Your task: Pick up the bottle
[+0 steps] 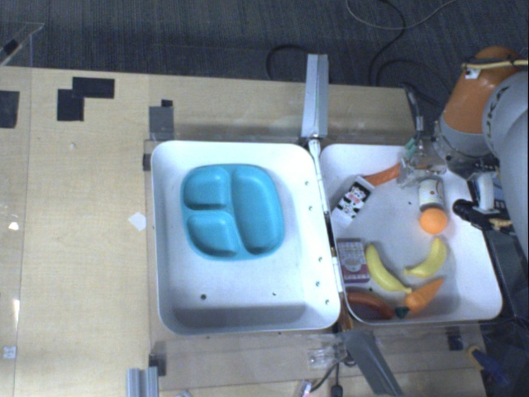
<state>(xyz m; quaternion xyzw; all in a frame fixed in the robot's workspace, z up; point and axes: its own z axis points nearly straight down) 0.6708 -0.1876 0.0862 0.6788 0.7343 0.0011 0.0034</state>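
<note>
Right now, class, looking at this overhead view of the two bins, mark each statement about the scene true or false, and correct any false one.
1. The blue divided tray lies in the left bin. True.
2. The bottle with the orange cap is in the left bin. False: it lies in the right bin.
3. Two bananas lie in the right bin. True.
4. The claw is above the blue tray. False: it is at the right bin's far edge, close to the bottle.
5. The blue tray holds fruit. False: its compartments hold nothing.
</note>
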